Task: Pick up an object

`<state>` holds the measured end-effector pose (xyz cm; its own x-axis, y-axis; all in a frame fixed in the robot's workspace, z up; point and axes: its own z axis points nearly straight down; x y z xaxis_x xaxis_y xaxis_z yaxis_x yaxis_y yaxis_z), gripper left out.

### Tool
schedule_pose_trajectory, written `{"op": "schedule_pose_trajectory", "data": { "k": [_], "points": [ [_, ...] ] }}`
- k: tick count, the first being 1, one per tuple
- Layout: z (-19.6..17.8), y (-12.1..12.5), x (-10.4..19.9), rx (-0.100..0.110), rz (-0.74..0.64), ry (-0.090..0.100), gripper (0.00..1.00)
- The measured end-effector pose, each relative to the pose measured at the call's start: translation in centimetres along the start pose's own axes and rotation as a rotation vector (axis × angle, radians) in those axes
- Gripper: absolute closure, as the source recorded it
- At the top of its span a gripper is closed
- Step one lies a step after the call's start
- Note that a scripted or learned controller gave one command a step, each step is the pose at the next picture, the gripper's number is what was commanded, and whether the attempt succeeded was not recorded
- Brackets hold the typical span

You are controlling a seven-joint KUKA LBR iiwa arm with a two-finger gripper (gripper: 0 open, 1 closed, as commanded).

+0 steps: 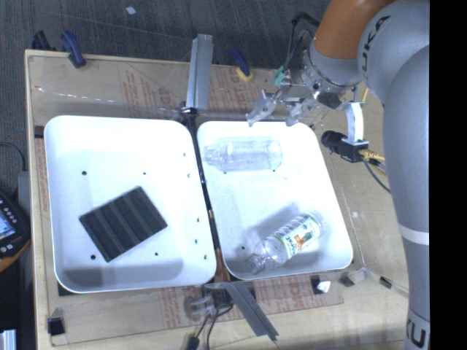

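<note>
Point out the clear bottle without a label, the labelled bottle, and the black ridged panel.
clear bottle without a label (243, 154), camera view, middle of its body.
labelled bottle (292, 239), camera view, on its label.
black ridged panel (122, 222), camera view, centre of its ribbed face.

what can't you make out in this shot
- Pincer: too small in the camera view to read its state, or whether it holds anything.
- Labelled bottle: label print too small to read.
- Clear bottle: its outline washes out against the right bin.
- Arm: cut off by the frame edge.
</note>
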<state>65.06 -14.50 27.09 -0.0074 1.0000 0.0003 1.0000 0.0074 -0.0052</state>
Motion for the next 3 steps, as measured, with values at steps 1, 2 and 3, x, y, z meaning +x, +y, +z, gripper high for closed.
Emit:
{"op": "schedule_pose_trajectory", "data": {
  "k": [1, 2, 3],
  "points": [
    [13.9, -4.7, 3.6, 0.003, 0.34, 0.001, 0.0],
    [8.0, -7.8, 7.2, -0.001, 0.344, 0.001, 0.0],
    [13.2, -11.3, 4.9, -0.002, 0.179, 0.001, 0.0]
  ]
}}
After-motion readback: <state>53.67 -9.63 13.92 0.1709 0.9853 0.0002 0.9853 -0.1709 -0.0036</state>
